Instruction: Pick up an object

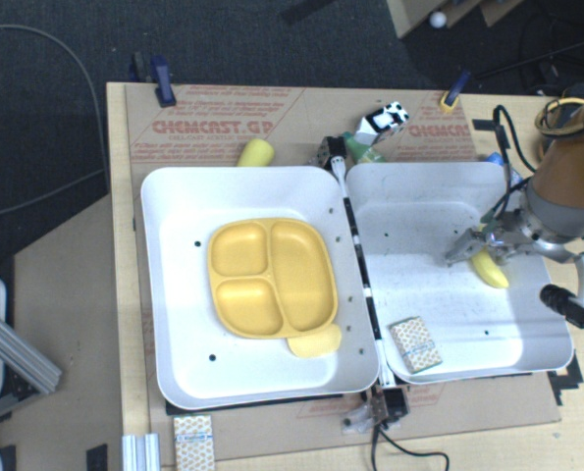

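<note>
A small yellow banana-shaped object [491,271] lies in the right bin [409,214], near its right side. My gripper [480,249] is low in that bin, right at the upper edge of the yellow object and seemingly touching it. The grey arm with its orange band [566,180] reaches in from the right above it. A small patterned box [414,344] lies near the front edge of the right bin. In the left bin [174,263] a yellow divided plate [272,278] rests at the middle, with a pale yellow piece [316,342] sticking out under its front edge.
Behind the bins on the bench lie a yellow object [256,152] and a black-and-white toy [385,120]. A patterned packet [193,442] sits on the bench in front of the left bin. Cables run by the arm at right.
</note>
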`<state>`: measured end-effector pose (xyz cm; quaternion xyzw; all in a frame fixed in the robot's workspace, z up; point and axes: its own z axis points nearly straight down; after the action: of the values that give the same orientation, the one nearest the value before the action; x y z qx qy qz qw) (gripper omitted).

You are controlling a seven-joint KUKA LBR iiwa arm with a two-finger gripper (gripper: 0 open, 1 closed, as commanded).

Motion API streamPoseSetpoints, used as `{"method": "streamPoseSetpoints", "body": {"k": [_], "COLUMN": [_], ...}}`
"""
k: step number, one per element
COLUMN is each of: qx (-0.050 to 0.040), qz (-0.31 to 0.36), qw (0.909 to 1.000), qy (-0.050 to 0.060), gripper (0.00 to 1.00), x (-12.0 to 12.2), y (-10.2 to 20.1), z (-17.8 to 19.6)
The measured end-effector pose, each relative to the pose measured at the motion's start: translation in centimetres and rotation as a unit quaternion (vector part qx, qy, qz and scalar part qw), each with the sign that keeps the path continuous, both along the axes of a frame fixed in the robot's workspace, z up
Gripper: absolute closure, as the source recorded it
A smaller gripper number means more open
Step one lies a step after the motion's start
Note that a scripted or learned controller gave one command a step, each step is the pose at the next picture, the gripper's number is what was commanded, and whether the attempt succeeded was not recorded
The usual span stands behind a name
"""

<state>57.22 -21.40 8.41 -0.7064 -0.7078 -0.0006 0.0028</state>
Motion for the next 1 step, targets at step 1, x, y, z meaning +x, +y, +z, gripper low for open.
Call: {"method": "streamPoseSetpoints", "body": {"k": [1], "qx": [-0.0014], "qz": [0.000], "qw": [1.0000], "qy": [-0.001], "gripper": [1.00], "x": [0.03], "y": [-0.11], "z": [1.05]}}
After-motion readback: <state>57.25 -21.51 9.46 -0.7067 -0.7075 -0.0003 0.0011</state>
